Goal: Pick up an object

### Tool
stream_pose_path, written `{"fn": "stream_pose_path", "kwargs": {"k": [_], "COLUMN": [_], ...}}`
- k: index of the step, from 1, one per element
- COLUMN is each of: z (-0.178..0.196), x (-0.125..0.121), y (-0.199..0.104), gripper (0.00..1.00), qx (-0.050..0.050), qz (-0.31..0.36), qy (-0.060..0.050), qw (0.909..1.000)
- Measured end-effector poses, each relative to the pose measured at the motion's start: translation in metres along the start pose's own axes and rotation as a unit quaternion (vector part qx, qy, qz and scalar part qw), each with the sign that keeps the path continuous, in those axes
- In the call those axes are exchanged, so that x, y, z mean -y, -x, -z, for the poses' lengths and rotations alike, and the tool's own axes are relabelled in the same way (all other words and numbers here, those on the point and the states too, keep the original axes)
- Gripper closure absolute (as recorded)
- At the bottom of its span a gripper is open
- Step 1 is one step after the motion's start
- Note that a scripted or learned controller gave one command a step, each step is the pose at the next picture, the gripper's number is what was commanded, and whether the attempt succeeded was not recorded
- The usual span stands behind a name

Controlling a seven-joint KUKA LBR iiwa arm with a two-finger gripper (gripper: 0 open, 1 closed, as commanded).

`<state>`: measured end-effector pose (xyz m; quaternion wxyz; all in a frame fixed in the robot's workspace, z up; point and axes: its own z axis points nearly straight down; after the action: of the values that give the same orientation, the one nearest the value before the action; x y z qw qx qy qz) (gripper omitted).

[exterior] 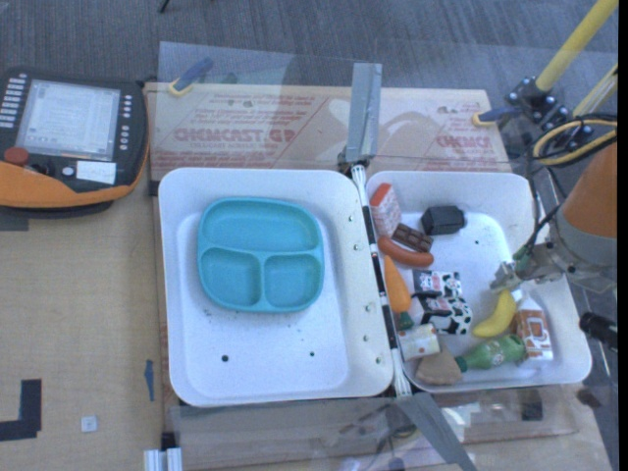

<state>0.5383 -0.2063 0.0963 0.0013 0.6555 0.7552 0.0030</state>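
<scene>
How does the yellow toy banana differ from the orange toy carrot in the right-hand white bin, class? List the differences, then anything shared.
Colour: the yellow toy banana is yellow, while the orange toy carrot is orange.
Shape: the banana curves; the carrot is a straighter, tapering stick.
Place: the banana lies toward the right side of the right-hand white bin, while the carrot lies along the bin's left wall.
Shared: both are toy foods lying flat in the same bin.

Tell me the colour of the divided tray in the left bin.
The tray is turquoise, clearest in the camera view.
</scene>
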Motion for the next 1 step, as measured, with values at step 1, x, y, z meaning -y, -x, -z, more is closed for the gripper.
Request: {"fn": "stream_pose_path", "kwargs": {"k": [1], "z": [-0.0002], "x": [-0.0001], "y": [-0.0013], "gripper": [0.00], "qx": [-0.002], "qz": [0.001], "qy": [-0.001], "qw": [1.0000]}}
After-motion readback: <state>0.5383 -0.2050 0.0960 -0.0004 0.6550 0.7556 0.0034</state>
